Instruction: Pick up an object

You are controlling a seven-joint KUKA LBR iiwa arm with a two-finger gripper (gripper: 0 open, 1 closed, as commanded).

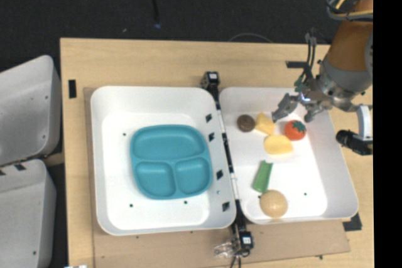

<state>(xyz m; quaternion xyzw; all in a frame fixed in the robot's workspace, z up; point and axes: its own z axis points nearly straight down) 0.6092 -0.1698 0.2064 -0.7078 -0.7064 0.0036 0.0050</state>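
Your gripper hangs over the right bin with its fingers spread wide and nothing between them.

Look just beneath it: the red tomato sits near one fingertip, a yellow wedge lies near the other, and a brown ball rests beside that wedge. A yellow lump, a green stick and a tan ball lie farther down the same bin. The left bin holds a blue divided tray.

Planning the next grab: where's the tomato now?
The tomato lies in the right bin, near its far right side, beside the yellow pieces, just below the gripper.
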